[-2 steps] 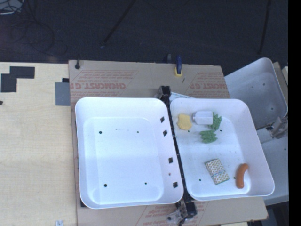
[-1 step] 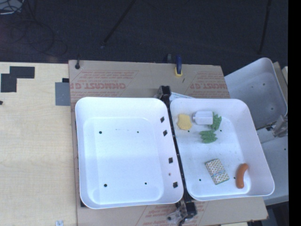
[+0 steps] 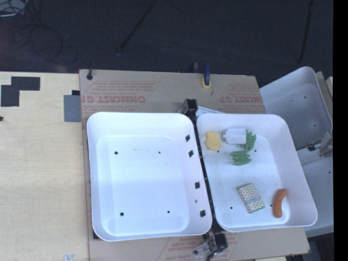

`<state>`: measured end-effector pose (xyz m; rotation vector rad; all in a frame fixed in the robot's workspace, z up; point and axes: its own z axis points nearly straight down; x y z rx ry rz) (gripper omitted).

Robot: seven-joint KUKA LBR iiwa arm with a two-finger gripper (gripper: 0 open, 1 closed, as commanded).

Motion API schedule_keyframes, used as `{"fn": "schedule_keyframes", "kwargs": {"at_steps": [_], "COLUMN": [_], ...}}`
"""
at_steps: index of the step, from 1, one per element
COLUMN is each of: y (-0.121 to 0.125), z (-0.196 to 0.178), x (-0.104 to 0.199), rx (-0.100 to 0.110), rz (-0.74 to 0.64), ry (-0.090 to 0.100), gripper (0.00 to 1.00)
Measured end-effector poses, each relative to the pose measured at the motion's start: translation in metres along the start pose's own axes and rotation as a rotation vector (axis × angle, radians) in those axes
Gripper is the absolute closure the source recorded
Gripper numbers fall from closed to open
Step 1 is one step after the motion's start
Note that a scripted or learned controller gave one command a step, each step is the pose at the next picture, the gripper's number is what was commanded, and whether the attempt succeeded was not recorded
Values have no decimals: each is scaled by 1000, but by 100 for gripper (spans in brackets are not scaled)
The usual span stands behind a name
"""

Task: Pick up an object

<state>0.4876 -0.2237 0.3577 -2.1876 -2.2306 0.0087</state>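
Several small objects lay in the right shallow white bin [image 3: 293, 145]. Whether the jaws were released or clenched could not be told. An orange-red sausage-shaped toy [image 3: 279, 203] sat upright-looking near the bin's near right corner, just beside a small patterned pale box [image 3: 250, 198]. Toward the far wall a yellow lumpy piece [image 3: 213, 141] touched a white blocky container [image 3: 235, 136], with green leafy plastic sprigs [image 3: 242, 156] beside it. The left shallow white bin [image 3: 109, 145] adjoined it, both on a brown printed cardboard sheet [image 3: 141, 94].
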Motion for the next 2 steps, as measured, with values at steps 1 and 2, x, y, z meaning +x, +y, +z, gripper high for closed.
{"fn": "schedule_keyframes", "kwargs": {"at_steps": [1, 2], "y": [0, 0], "z": [-9, -18], "x": [-1, -2], "rx": [1, 1], "rz": [-4, -8], "ry": [0, 1], "gripper": [100, 100]}}
